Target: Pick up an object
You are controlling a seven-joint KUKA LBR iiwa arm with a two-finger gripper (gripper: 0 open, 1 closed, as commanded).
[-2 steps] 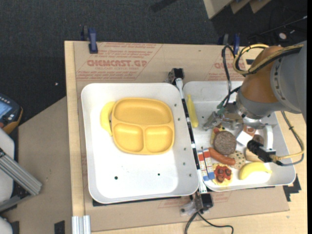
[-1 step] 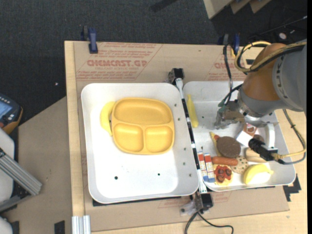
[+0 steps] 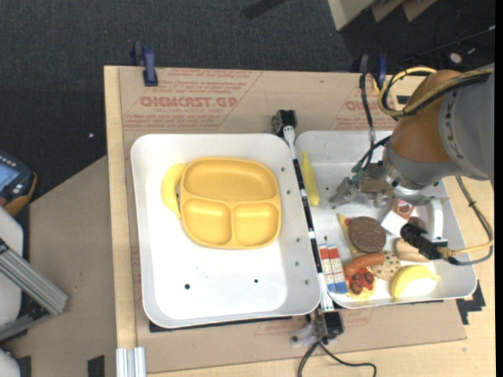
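My gripper [image 3: 361, 195] hangs low over the back of the right bin [image 3: 338, 149], open, with its grey fingers [image 3: 340, 194] spread and nothing between them. Just in front of it lies a round brown patty [image 3: 366, 233]. A yellow stick-shaped toy [image 3: 309, 178] lies along the bin's left wall, to the gripper's left. At the front of that bin are a red-and-white box [image 3: 332, 262], red toy food [image 3: 361, 274], a speckled cookie [image 3: 385, 267] and a yellow lemon [image 3: 414, 281].
The left bin [image 3: 220, 289] holds a yellow divided tray [image 3: 230, 203] with a yellow plate [image 3: 170, 188] peeking from under its left side. The arm's orange band [image 3: 416, 128] and grey body reach over the right bin's back right corner.
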